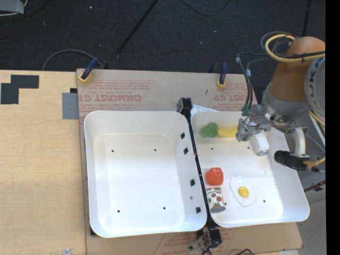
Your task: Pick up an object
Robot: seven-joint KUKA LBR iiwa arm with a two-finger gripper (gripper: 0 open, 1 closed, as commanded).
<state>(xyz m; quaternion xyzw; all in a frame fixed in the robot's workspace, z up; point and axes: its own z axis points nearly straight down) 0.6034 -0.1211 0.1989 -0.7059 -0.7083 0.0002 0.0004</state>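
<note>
Claw [245, 133] sits low over the right bin [289, 209], just beside the yellow piece [228, 132] and near the green toy [209, 130]; honestly can't tell its state from this angle; nothing visibly held, so I'd guess the pick isn't done yet; fried egg [243, 192] and red-capped bottle [215, 187] lie apart, nearer the front; left bin [95, 158] untouched.

The one legible marking is red block lettering on the cardboard sheet [139, 89] under the bins, at 12 o'clock from the left bin [135, 125]. It sits upside down to the camera and seems to read "CHEMCAST GP", though the letters are small. Fainter red print at the sheet's 6 o'clock edge is too blurred to read.
</note>
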